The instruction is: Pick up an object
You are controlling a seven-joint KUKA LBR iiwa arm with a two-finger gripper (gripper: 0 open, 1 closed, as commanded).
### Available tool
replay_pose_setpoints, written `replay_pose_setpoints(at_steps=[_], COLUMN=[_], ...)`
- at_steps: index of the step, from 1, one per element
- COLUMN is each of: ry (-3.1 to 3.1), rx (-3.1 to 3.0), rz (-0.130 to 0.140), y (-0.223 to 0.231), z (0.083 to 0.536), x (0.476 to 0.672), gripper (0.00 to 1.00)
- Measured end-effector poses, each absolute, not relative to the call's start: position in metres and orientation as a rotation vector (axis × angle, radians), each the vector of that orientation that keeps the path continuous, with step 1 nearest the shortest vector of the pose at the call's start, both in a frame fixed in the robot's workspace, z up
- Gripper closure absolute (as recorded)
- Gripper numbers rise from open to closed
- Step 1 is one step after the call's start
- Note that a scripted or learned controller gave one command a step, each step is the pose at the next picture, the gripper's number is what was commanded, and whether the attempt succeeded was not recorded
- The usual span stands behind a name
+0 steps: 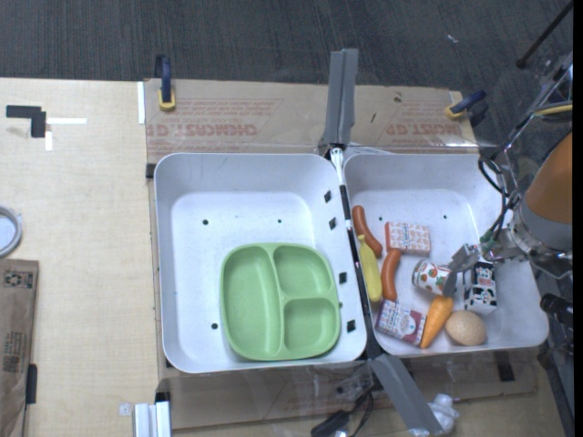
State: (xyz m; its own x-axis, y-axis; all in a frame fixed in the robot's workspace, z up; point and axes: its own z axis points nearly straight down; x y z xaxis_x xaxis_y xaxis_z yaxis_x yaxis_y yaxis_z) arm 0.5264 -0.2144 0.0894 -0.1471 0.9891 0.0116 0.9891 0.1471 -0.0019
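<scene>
Camera view, looking down at a slant: 2 white bins sat side by side on the bench. The left bin held 1 green divided plate w/ 3 compartments, lying flat toward the near-right part of the bin.

The right bin held the toy food, all in its near half. Along the left wall: a red sausage, then a yellow banana just below it, lengthwise. Beside the banana on the right, a 2nd orange-red sausage. Above that, a small pink-and-white carton. Near the front edge, another small carton, w/ a carrot leaning next to it, tip toward the front. A tan egg-shaped item lay at the front-right, close to the carrot. A small can lay on its side approx mid-bin, and a black-and-white cow-print carton stood right of it.

The arm came in from the right, orange band at the frame edge. The gripper was down inside the right bin btwn the can and the cow-print carton, very close to both. Fingers were too small and dark to make out; couldn't tell if spread or pressed together, and nothing could be seen pinched btwn them.
</scene>
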Motion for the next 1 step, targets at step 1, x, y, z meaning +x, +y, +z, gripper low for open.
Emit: replay_pose_setpoints(at_steps=[1], ry=[-2.365], rx=[-2.056], rz=[0.004], y=[-0.2205], z=[0.0944], x=[0.5250], gripper=[1.00])
